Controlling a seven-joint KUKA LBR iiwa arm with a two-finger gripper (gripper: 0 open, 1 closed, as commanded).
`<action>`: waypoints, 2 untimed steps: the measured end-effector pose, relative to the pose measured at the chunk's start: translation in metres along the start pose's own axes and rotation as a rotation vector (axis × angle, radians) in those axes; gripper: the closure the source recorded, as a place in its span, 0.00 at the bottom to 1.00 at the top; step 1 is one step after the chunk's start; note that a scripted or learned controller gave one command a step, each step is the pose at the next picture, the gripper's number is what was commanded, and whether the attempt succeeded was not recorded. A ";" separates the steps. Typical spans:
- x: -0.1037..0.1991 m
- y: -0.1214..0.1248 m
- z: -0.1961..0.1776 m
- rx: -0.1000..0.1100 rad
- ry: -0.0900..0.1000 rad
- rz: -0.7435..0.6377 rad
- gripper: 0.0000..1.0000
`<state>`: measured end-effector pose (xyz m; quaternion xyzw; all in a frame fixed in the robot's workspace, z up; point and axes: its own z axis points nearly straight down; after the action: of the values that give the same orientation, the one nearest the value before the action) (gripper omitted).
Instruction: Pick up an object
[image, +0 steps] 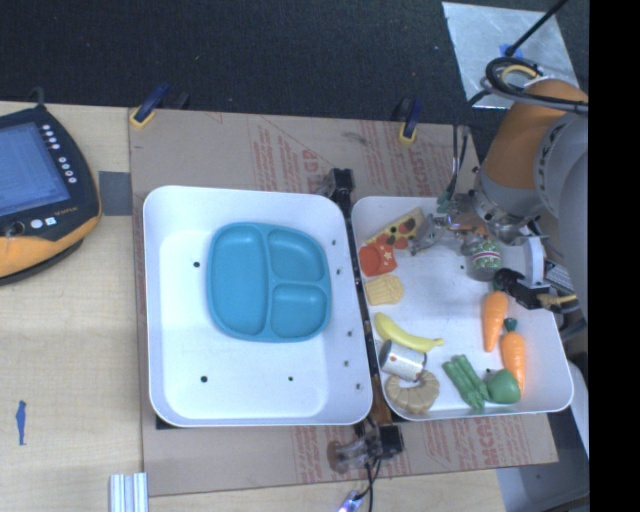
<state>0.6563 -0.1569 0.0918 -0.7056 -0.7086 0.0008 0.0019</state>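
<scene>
The right bin (440, 300) holds toy food. A pizza slice (396, 229) lies at its far left, with a red piece (377, 260) and a yellow cracker (384, 291) below it. Nearer the front are a banana (405, 335), a small can (402, 362), a round cookie (413, 393), green beans (463, 382) and a green pepper (503, 387). Two carrots (494, 318) (513, 358) lie at the right. My gripper (447, 232) hangs low over the bin's far side, between the pizza slice and a greenish can (484, 262).
The left bin (175, 330) carries a blue divided plate (268, 281). A teach pendant (40, 190) rests on the bench at far left. Clamps (148, 104) (407, 118) sit along the cardboard's back edge. The arm (530, 140) fills the upper right.
</scene>
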 end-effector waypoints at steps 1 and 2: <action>-0.028 0.002 0.000 0.002 0.017 -0.006 0.00; -0.035 -0.062 0.000 0.002 0.026 -0.013 0.00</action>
<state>0.5947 -0.1925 0.0924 -0.7008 -0.7132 -0.0076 0.0116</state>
